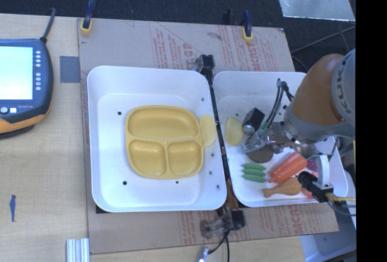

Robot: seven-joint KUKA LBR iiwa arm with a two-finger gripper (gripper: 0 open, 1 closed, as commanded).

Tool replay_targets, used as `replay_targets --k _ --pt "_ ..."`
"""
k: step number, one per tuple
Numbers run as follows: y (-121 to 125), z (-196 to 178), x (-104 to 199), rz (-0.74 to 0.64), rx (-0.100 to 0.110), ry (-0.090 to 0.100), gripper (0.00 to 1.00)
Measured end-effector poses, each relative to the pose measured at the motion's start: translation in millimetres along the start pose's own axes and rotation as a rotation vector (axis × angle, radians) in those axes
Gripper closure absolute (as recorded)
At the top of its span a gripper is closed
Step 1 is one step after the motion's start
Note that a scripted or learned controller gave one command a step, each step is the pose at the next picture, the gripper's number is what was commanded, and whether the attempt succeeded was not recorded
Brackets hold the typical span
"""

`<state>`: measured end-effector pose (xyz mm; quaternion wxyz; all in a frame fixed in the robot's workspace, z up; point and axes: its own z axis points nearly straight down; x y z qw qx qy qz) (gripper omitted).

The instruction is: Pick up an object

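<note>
gripper [257,144] low in right bin [242,82] — beside green beans [254,172], carrot [286,168]

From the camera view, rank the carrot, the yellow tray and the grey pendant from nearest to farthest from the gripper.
From the gripper:
1. Carrot, in the right bin, just below and right of it.
2. Yellow tray, in the left bin.
3. Grey pendant, on the bench at the far left.
</note>
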<state>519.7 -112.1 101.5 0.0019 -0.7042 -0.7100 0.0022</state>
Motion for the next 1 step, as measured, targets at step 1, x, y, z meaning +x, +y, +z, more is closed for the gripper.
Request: replay_targets --k 1 --pt "58.4 -91.2 83.7 0.003 -0.004 0.002 1.0"
